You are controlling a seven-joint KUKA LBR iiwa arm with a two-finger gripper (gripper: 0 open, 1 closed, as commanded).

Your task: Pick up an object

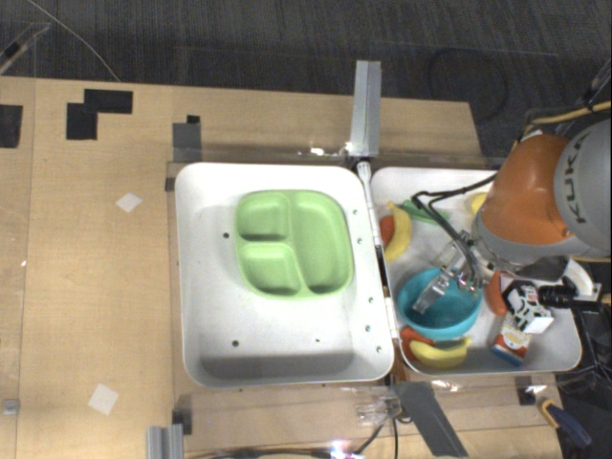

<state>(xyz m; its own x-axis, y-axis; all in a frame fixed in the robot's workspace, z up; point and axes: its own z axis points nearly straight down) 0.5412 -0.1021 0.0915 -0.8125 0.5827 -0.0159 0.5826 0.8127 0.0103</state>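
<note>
While the arm [535,208] reaches in from the right, we see it bent low over the right bin [435,182], its orange band above the bin's far right part and its wrist angled down and to the left. Its gripper [448,283] points into the blue bowl [457,321], its tip just over the bowl's inside. From this angle we cannot tell whether the gripper is open or closed, nor whether anything is in it.

We take the blue bowl, in the near half of the right bin, close to the wall shared with the other bin, as the thing nearest the gripper. A yellow banana [442,354] lies against the bowl's near rim with a small red piece at its left end. A second banana [399,234] lies further back along the left wall, a red piece touching it. A small carton [511,347] stands near the front right corner, right of the bowl.

We find the left bin [206,285] holding a green tray [292,242] with three compartments, lying flat towards its far side.
</note>
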